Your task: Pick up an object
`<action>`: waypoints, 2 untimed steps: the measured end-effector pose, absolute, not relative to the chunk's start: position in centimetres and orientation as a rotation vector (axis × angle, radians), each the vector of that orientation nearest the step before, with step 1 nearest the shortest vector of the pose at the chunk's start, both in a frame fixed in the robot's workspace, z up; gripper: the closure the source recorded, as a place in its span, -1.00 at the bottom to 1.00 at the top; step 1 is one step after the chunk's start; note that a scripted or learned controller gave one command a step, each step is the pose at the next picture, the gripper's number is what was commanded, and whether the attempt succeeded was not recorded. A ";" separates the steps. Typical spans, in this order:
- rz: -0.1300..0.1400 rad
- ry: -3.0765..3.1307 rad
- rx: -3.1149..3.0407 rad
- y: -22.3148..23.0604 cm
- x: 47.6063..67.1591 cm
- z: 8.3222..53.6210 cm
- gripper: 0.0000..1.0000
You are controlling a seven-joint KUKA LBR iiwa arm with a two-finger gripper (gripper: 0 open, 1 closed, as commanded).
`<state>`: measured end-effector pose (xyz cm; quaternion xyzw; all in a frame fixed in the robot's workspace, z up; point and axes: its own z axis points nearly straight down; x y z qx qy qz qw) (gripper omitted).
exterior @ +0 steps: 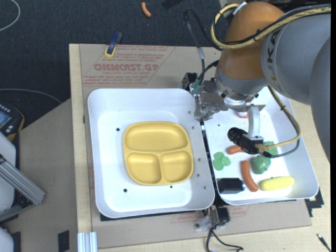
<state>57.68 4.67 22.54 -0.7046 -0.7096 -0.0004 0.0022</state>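
Toy foods sit bunched in the lower part of the right bin [294, 135], toward the lower right of the frame: a yellow corn cob [276, 182], an orange sausage-shaped piece [249, 175] just left of it, a green lump [261, 164] above the corn, a flat green leafy piece [221, 161] near the bin's left wall, a small orange piece [233, 150] partly hidden, and a black block [230, 185] at the lower edge. All look like light, stiff moulded plastic (probably hollow and a bit slick), so rounded pieces may roll or squirt out under a pinch. The sausage piece and the corn seem best taken across their narrow width at mid-length; the leafy piece lies too flat for an easy grip. The gripper [203, 111] hangs over the upper left corner of that bin, beside the wall shared by the two bins and apart from the toys. Nothing shows in its grasp, and I cannot tell whether it is open or closed. In the left bin [100, 140] a yellow divided plate [157, 152] lies alone.
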 end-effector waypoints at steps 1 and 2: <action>0.000 -2.221 -2.219 4.5 56.9 23.5 1.00; 0.005 -2.218 -2.220 4.0 56.0 21.7 1.00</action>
